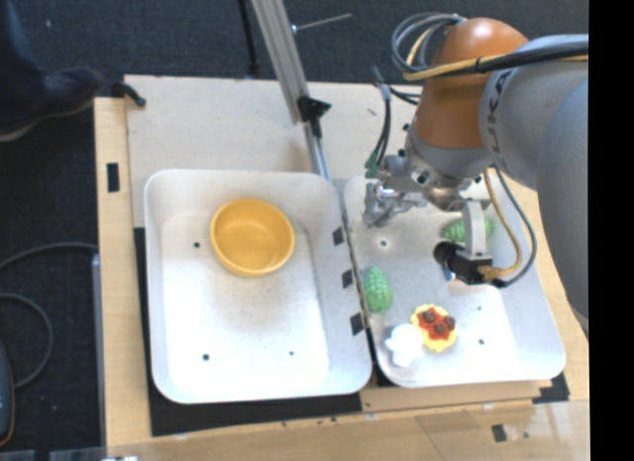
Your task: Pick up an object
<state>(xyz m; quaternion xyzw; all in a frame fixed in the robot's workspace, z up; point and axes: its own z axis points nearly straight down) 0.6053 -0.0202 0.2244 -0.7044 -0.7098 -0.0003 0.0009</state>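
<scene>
My gripper (379, 207) hangs over the upper left part of the right bin (515, 350), close to the wall between the two bins. Below it, against that wall, lies a green bumpy object (376, 288). Near the bin's front edge sit a yellow piece with red spots (434, 327) and a white lumpy object (403, 345), touching each other. Another green object (457, 231) peeks out from behind the arm's cable and a black fitting (458, 263). Nothing visible hangs from the gripper.
A yellow bowl (253, 236) stands in the upper middle of the left bin (178, 350). A slanted metal rail (287, 62) with a black clamp rises behind the bins. The grey and orange arm (475, 82) covers the right bin's upper right.
</scene>
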